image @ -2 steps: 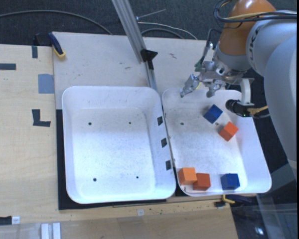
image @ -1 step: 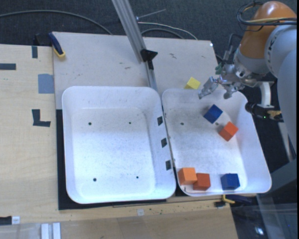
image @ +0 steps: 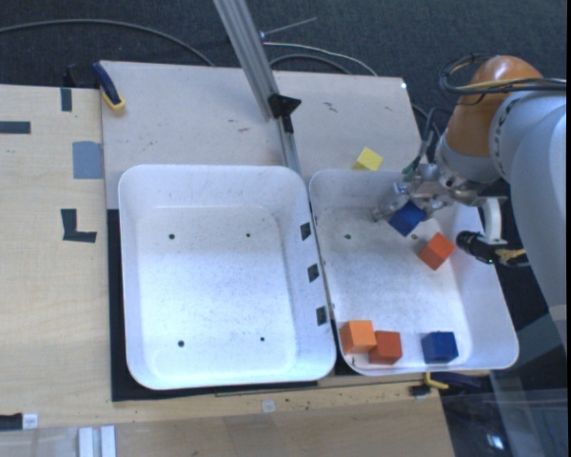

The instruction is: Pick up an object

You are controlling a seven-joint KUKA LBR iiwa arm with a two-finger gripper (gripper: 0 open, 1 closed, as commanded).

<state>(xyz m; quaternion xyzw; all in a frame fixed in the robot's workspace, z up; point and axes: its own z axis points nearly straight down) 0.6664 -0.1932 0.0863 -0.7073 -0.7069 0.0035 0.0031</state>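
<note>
The bench (image: pixel 219 103) carries two white bins side by side. The left bin (image: pixel 143 255) lies well away from the jaws, on their far side from the arm. The right bin (image: pixel 495 341) sits beneath them. The grey arm (image: pixel 538 160) with its orange band reaches in over the right bin's upper part, and the gripper (image: pixel 411 206) hangs there with a blue cube (image: pixel 406 220) pinched between its fingers, the jaws closed against the cube's sides. Just beside the jaws, toward the arm and slightly lower, an orange cube (image: pixel 436 250) rests on the bin floor. Well below the jaws, along the bin's near wall, lie an orange block (image: pixel 359 334), a darker orange block (image: pixel 386 347) touching it, and a second blue cube (image: pixel 440 347) apart from them. Above the jaws, outside the bin, a small yellow block (image: pixel 367 159) lies on the bench.
</note>
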